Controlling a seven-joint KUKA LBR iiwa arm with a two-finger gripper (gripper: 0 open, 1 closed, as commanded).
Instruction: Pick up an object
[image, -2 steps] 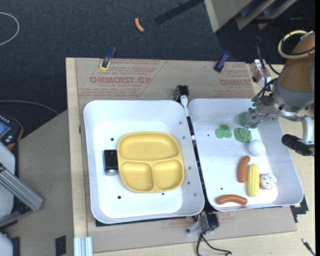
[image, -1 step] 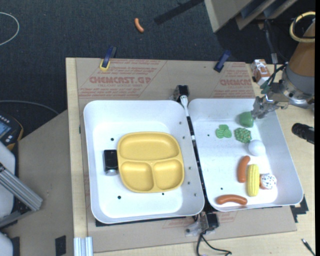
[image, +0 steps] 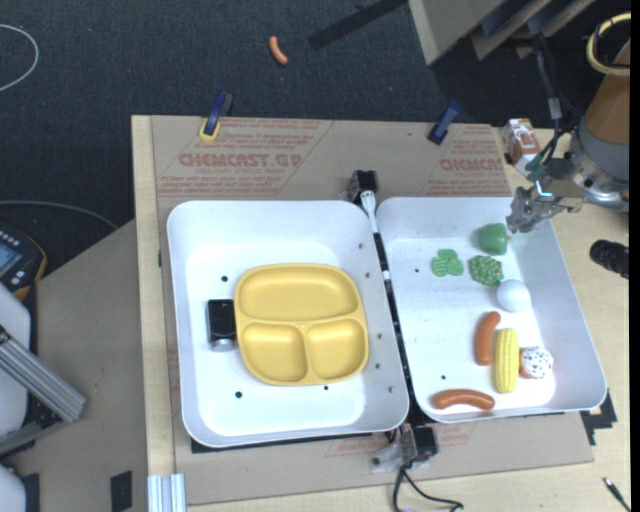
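The gripper (image: 524, 217) hovers beside the far green toy (image: 492, 238), likely light, smooth and rounded, best pinched across its middle.

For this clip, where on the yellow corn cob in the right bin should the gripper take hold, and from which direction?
Probably across the middle of the yellow plastic corn cob, coming straight down from above. It lies flat in the right white bin, long axis running near to far, so fingers should close across its narrow width. An orange sausage lies close on its left and a white speckled piece on its right, leaving tight clearance.
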